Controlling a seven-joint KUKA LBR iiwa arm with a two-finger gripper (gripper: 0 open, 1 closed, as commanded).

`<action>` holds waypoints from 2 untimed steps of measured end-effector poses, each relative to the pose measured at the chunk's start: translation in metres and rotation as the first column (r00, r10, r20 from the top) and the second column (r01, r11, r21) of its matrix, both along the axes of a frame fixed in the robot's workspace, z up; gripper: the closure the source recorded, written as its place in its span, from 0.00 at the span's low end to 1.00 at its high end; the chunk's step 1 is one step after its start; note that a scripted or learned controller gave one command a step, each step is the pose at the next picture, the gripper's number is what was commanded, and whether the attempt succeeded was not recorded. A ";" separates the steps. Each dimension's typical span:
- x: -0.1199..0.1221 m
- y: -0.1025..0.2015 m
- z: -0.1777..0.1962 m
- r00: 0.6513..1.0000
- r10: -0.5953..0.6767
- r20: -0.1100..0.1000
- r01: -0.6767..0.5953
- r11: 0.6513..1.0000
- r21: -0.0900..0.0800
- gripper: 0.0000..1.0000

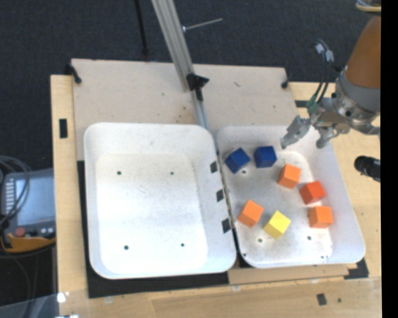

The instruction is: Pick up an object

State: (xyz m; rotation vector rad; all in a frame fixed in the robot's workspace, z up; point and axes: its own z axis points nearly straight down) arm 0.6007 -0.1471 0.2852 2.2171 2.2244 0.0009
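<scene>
Blocks lie scattered in the right bin, at the right of the frame: two blue ones side by side near its upper left, the left blue block and the right blue block, close together but apart. Below and to the right of them sits an orange block, then a darker red-orange block and another orange block toward the bin's right side. Lower in the middle, an orange block sits just beside a yellow block.

At the upper right of the frame, the gripper hangs over the bin's top edge, above and right of the right blue block. Its two fingers stand spread apart with nothing between them; none of the blocks is touched.

At the left of the frame lies the left bin, white and speckled. Both bins rest on the desk. A metal post slants up from between the bins toward the top of the frame.
</scene>
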 end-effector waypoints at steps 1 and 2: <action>0.000 0.000 0.000 1.000 0.000 0.000 0.000 1.000 0.001 0.00; 0.002 -0.009 -0.059 1.000 -0.004 -0.005 0.004 1.000 -0.002 0.00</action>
